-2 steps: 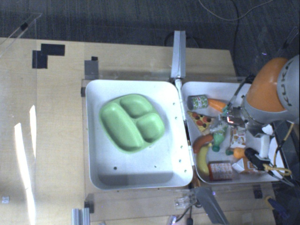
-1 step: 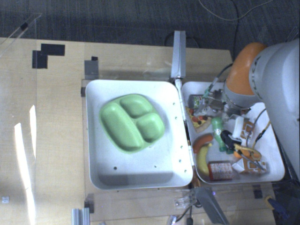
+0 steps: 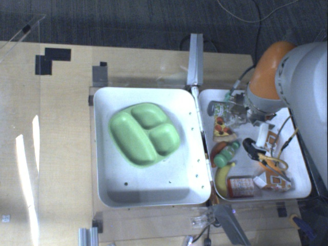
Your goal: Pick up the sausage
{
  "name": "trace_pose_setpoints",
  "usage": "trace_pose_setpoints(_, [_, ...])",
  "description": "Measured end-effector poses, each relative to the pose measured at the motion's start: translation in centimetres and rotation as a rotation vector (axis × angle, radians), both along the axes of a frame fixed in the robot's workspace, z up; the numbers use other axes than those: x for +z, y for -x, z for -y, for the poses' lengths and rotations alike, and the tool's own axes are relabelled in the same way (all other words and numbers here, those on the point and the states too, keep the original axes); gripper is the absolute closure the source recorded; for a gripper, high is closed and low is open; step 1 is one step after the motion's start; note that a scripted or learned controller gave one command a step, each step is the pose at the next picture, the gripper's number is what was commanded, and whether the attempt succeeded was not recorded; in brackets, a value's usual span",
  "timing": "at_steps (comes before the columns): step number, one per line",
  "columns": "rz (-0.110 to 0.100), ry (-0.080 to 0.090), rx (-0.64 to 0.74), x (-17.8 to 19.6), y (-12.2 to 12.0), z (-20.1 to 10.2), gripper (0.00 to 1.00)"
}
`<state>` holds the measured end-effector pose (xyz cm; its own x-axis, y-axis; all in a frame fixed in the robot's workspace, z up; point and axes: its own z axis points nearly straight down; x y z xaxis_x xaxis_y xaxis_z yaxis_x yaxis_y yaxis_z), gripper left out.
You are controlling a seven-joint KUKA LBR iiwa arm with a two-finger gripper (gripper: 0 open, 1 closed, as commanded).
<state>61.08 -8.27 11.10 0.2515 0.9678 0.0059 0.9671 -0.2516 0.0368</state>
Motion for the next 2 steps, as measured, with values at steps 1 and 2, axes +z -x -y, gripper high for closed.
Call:
trace_pose_setpoints(1, [-0.029,0.010,0.591,7.56,1.65,-3.13,1.00])
trace_pose_setpoints(2, [-0.029,0.009,0.590,7.54,1.66,-3.10,0.00])
